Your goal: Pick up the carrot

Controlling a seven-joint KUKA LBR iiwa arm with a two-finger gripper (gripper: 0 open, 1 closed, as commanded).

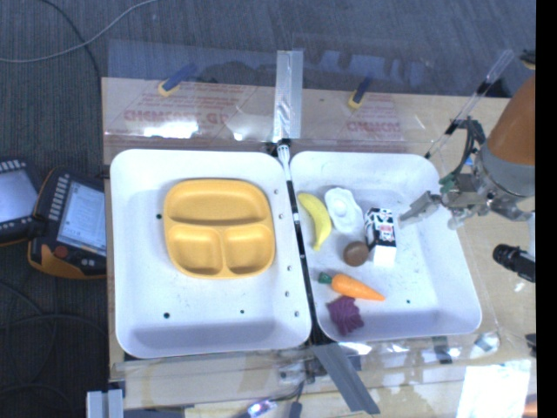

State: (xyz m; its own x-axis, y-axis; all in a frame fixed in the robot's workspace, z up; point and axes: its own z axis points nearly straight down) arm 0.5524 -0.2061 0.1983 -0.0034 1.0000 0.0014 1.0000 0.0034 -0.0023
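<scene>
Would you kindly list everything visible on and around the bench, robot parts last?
bins: 2, white, side by side
tray: 1, yellow, three compartments, left bin
banana: 1, yellow, right bin, near divider
carrot: 1, orange, right bin, front
grapes: 1 bunch, purple, below carrot
milk carton: 1, black-and-white, right bin
kiwi: 1, brown, beside carton
white object: 1, beside banana
pendant: 1, orange-grey, floor left
claw: 1, grey, over right bin's right edge
</scene>
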